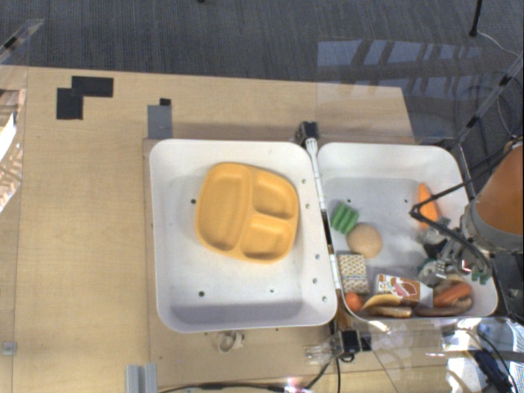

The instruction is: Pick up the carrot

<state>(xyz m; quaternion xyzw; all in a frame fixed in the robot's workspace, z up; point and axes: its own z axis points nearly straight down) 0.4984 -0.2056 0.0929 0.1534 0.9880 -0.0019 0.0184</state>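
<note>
The wooden bench point(82, 244) carries two white bins; the carrot point(426, 205) lies by the right bin's point(385, 166) right edge, near the gripper point(449, 262).

Open floor mid right bin point(385, 158); clutter along its near wall, seemingly packed: toy foods point(409, 297).

The arm point(501, 207) shows as a rounded orange band over a grey ring at the wrist. Below that ring, the tool point(455, 262) is a cluster of dark and silvery metal parts with small green pieces on its side. Thin black cables run from the wrist area, one stretching as a straight line, another curling beside the metal parts.
</note>
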